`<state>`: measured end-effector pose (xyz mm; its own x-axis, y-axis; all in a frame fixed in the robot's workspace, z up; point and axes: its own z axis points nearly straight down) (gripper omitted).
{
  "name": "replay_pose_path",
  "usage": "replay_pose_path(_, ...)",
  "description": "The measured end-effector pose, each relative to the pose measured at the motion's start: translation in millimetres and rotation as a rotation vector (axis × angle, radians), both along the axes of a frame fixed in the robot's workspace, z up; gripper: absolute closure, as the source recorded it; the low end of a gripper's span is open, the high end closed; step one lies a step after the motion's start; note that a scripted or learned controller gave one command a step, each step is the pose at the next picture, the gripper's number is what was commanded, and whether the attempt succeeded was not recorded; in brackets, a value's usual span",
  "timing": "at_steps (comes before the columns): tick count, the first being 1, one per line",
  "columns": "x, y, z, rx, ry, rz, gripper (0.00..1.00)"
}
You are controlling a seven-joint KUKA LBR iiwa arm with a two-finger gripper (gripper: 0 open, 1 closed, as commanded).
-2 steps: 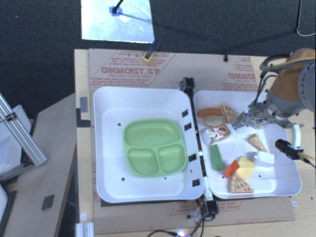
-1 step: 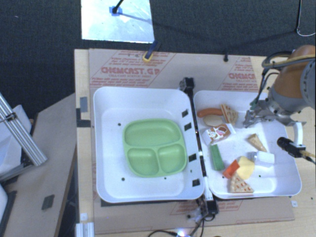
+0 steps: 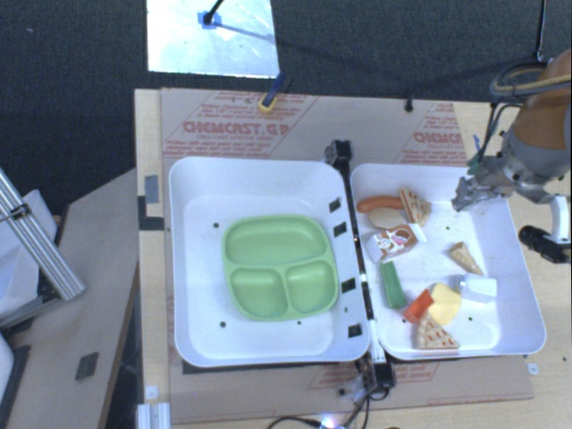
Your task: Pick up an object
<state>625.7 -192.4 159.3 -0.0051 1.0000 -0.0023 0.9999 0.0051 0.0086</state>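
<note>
A green divided plate [image 3: 279, 268] lies in the left white bin [image 3: 192, 239], on a printed board [image 3: 232, 123].

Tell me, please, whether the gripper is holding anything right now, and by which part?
Nothing is held: the gripper hangs over the right bin's far right corner, with no object between its fingers.

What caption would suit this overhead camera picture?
Robot gripper poised over the right bin of toy food, beside a left bin holding a green tray.

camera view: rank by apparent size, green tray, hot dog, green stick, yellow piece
1. green tray, by far the largest
2. hot dog
3. green stick, close to the hot dog in length but thinner
4. yellow piece, the smallest
</note>
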Motion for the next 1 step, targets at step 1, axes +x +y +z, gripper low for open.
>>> replay_pose_path(1,-3.1,1.4,64.2,0.000,0.000,0.001,1.00)
